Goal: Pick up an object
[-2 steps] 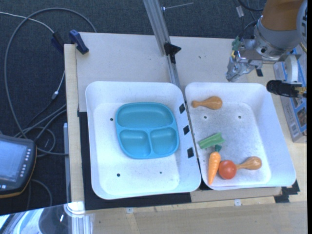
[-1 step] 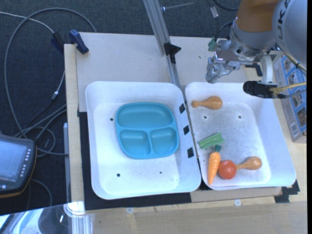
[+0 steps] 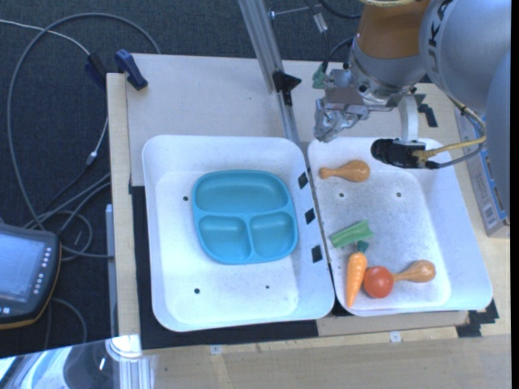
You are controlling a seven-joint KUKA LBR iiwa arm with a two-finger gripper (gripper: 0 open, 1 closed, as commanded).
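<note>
Pincer (image 3: 331,128): above far edge of right white bin (image 3: 454,217), I cannot tell how it stands | brown toy drumstick (image 3: 345,170) lies just below it in this bin | progress: nothing lifted yet, grasp remains.

Lettering on the arm

The only writing I can make out is a fragment of dark capitals, seemingly "KU", on the rounded grey metal arm casing (image 3: 466,31), just right of its orange band (image 3: 393,23); nothing else nearby carries readable text, labels or numbers.
</note>
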